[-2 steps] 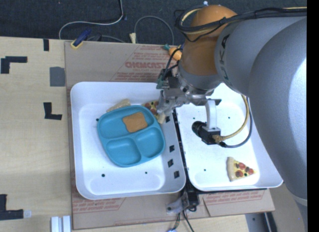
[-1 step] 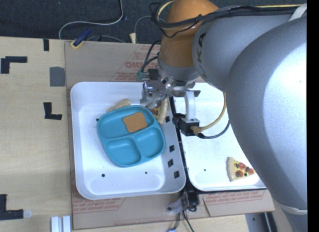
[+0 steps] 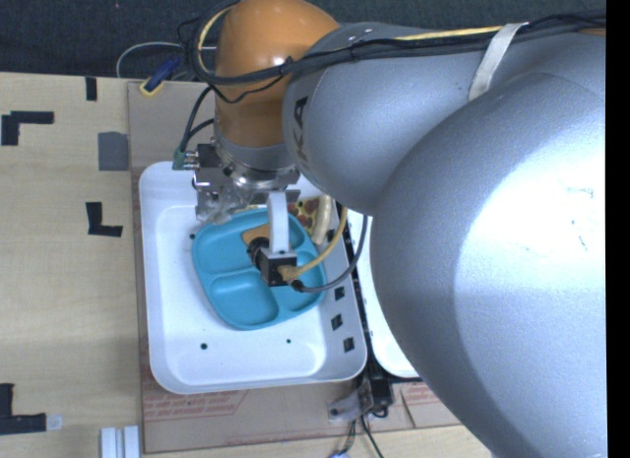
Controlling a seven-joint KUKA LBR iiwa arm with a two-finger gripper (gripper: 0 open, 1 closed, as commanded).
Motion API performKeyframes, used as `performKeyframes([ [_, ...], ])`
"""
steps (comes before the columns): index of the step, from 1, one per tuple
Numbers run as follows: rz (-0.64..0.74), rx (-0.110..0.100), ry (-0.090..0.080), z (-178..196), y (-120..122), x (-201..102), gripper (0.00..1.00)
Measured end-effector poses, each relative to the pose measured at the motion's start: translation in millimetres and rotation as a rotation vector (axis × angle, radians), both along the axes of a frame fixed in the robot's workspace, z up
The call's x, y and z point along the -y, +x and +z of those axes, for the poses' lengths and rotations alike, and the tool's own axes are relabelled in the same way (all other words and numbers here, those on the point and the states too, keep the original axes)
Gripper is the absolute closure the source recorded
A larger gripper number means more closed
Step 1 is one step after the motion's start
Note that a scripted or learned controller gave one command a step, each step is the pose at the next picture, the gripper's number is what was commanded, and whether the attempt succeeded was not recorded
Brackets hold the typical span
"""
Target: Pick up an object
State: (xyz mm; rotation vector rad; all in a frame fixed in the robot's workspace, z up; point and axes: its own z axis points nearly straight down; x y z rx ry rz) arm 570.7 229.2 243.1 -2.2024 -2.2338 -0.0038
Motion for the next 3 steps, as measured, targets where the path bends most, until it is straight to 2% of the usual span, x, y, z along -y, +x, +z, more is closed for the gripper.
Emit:
performKeyframes([
  [1, -0.011, -0.003, -0.007, -17.2, -27.9, -2.1, 1.0],
  [2, -0.01, 0.006, -0.001, 68.1, -70.4, 5.7, 1.0],
  [3, -0.013, -0.001, -0.006, 67.2, -87.7, 16.2, 1.0],
])
